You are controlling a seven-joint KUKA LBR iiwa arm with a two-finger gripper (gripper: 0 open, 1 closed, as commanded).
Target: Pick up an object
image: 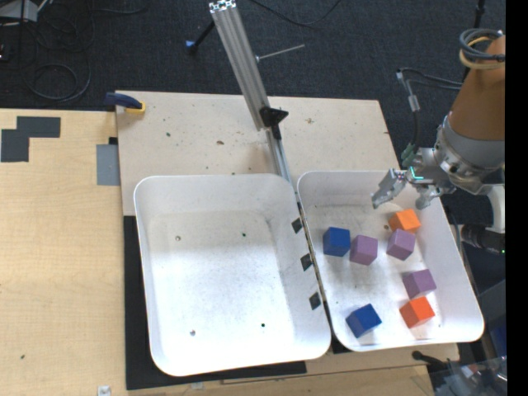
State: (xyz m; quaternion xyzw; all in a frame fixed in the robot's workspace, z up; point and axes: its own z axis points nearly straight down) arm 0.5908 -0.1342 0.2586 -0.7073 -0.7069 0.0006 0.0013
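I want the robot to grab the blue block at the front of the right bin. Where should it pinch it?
Probably from straight above, the pincer closing on two opposite flat sides of the front blue block. It sits turned a bit, so the pincer should turn to match. The orange block is apart on its right, and the bin wall is close on its left.

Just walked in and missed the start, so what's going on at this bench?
A grey robot arm with an orange band reaches in from the right, its gripper above the far end of the right bin. Its fingers are spread with nothing between them. The orange block lies nearest to it. Six more blocks lie in that bin: three purple, two blue and another orange one. The left bin sits alongside. Nothing has been picked up yet.
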